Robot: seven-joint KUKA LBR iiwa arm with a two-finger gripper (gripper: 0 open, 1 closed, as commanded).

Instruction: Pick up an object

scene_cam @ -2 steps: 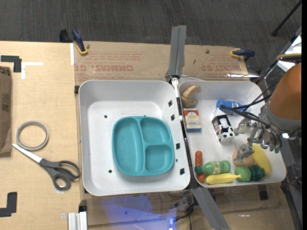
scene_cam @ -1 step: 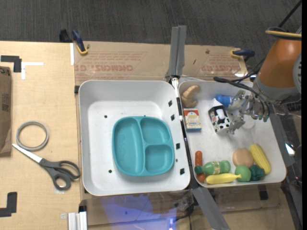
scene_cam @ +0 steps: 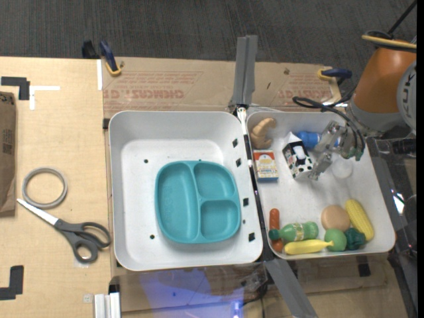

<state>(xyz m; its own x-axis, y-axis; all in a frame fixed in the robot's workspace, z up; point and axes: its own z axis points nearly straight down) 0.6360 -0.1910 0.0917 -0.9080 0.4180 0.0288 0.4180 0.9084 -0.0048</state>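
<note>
At the upper right of the frame, the grey two-finger gripper (scene_cam: 322, 159) reaches into the right shallow white bin (scene_cam: 383, 204), its fingers apart, just beside a small black-and-white carton (scene_cam: 296, 159). A blue object (scene_cam: 309, 139) lies just above, unheld.

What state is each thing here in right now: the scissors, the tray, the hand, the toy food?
scissors: blades closed, lying flat on the bench
tape roll: lying flat beside the scissors
teal tray: right way up in the left bin, nothing in its compartments
hand: low in the right bin, beside the black-and-white carton
black-and-white carton: tilted
corn cob: lying on its side
green bottle: lying on its side
</note>
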